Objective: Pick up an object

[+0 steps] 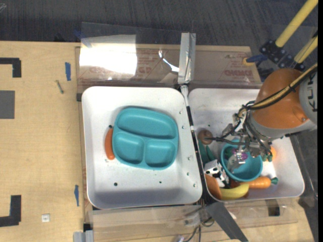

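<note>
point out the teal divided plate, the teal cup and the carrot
teal divided plate (146, 137), camera view, middle ridge
teal cup (251, 173), camera view, front wall
carrot (259, 183), camera view, middle of its orange body

Faint, unreadable red print on the clear panel (151, 64) behind the bins.

A teal divided tray (146, 137) lies in the left bin (96, 135), an orange hot dog (109, 143) touching its left edge.

Bright overhead light; strong glare on the clear panel (108, 57); slightly soft focus.
</note>
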You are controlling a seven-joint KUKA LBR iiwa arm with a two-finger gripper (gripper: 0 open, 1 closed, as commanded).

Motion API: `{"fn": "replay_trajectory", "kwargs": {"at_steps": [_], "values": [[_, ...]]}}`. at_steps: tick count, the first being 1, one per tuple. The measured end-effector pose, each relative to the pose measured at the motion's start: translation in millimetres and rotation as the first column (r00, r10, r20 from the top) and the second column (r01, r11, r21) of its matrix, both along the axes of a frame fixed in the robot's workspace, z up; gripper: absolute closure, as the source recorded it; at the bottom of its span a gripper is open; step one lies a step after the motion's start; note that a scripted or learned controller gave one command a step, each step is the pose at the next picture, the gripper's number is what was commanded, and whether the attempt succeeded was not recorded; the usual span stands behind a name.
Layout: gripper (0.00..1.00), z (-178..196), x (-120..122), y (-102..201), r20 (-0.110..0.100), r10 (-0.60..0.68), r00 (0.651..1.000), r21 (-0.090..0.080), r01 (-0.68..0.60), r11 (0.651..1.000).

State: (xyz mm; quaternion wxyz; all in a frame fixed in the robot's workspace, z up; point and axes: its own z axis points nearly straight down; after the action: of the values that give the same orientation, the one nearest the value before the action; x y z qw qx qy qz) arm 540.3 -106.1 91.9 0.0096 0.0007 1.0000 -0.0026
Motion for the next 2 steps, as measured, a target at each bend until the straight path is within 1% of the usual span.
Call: {"fn": "replay_trajectory", "kwargs": {"at_steps": [1, 2], "values": [[0.00, 0.1, -6.6, 2.8, 0.000, -0.160, 0.987, 0.004, 0.160, 0.987], [0.00, -1.1, 1.9, 5.9, -0.005, -0.310, 0.951, 0.005, 0.310, 0.951]]}}
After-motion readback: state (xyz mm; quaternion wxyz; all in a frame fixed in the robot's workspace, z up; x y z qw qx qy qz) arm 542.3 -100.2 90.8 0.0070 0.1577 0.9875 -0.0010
